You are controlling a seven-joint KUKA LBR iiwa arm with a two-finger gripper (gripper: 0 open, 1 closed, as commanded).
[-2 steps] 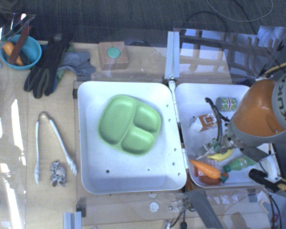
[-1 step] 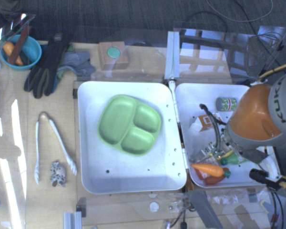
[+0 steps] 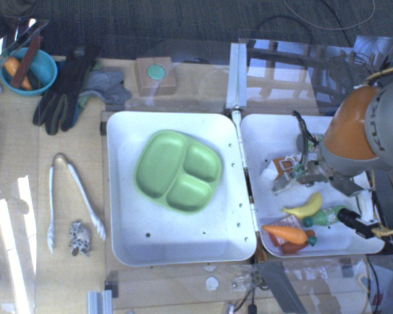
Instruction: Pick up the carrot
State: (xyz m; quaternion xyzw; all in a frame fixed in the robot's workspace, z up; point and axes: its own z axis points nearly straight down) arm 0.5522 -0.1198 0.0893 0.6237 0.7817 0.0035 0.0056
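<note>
The carrot (image 3: 285,233) is lying at the front of the right bin (image 3: 262,133), just below a banana (image 3: 304,206). The end effector (image 3: 295,176) is hovering above them, apart from both; I cannot tell its state. A green plate (image 3: 178,170) is sitting in the left bin (image 3: 121,195).

A green divided plate (image 3: 179,170) lies beside a banana (image 3: 303,207).

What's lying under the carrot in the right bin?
A dark red object pokes out beneath the carrot, near the bin's front edge. Most of it is covered, so I cannot tell what it is.
</note>
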